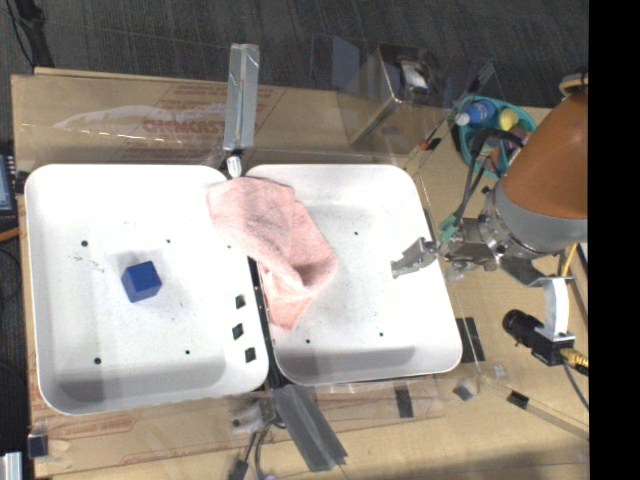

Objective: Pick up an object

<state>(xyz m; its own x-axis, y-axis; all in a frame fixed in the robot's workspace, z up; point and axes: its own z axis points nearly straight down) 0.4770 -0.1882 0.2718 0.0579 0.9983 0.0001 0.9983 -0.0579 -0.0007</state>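
Approach step – nothing gripped. Claw [415, 258] sits over right white bin [375, 193], right side; finger state cannot be told. Crumpled pink cloth [280, 248] draped across bin divider – leftward reach needed.

Even overhead light, fairly bright; both white bins [60, 268] near blown out, little surface detail. Soft shadows along their lower inside walls and under the pink cloth [285, 243]. Dark floor up top underexposed. Slightly soft, grainy overall; arm [545, 178] at right edge blurred
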